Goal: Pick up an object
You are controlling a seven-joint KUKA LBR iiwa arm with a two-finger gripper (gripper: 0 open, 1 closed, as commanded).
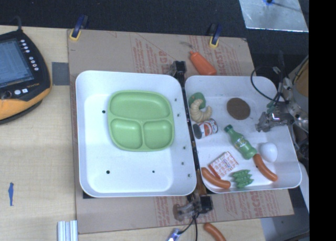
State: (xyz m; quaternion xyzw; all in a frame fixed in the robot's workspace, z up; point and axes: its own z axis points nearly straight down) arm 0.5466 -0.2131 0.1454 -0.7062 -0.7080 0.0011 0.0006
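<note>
White plastic forms the right bin (286,182), where the gripper (269,121) hovers at the right edge, finger state impossible to tell. The green toy bottle (240,141) lies near centre: light, stiff, probably slick, best grasped across its body. Beside it, the white egg (269,152) would likely roll.

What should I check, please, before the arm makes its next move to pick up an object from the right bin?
1. Gripper is over the right bin: ok, near its right wall.
2. Nothing between the fingers yet: cannot tell.
3. Nearest candidates reachable: ok, the white egg and green bottle lie apart from each other.
4. Brown disc free of neighbours: ok.
5. Crowded corner: not ok, sausage, green beans and snack packet lie close together.
6. Cable loops over the bin: not ok.
</note>
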